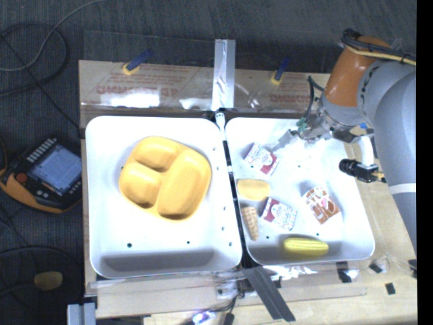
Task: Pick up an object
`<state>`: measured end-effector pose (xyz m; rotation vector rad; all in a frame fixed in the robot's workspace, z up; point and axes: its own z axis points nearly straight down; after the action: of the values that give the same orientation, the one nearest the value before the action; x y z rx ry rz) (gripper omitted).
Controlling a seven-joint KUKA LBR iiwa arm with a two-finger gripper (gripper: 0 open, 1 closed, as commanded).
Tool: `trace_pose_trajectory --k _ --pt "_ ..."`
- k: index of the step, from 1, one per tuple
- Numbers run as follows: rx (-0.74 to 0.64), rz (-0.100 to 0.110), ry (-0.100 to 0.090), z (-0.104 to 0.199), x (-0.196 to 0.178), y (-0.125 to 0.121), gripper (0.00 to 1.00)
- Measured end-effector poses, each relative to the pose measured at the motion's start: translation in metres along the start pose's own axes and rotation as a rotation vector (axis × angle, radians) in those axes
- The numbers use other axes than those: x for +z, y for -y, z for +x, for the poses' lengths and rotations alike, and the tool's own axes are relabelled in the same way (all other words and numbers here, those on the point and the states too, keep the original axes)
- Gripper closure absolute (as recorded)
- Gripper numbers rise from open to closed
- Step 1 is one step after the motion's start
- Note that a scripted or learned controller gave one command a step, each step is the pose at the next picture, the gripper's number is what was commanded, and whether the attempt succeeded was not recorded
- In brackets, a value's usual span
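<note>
Print on the small red-and-white packets [261, 157] is too blurred to read. Grey arm [379, 107] slants in upper right; claw [298, 133] low over right white bin [352, 181], grip state unclear.

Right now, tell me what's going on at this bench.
A grey arm with an orange band reaches in from the right, its gripper low over the far part of the right bin, near a red and white packet. Nothing shows between its fingers. That bin also holds two more packets, a yellow corn cob, a pale yellow piece and a wafer-like item. The left bin holds a big yellow lumpy object.
</note>
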<state>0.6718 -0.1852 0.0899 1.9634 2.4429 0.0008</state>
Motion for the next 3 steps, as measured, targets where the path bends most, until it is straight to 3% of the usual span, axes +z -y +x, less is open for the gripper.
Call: trace_pose_trajectory --k 1,2,3 --pt "0.000 0.002 0.000 0.000 0.002 0.001 0.00" --pt "0.032 -0.003 -0.004 -0.008 0.000 0.060 0.00" --pt "-0.101 -0.012 -0.008 0.005 -0.002 0.148 0.00"
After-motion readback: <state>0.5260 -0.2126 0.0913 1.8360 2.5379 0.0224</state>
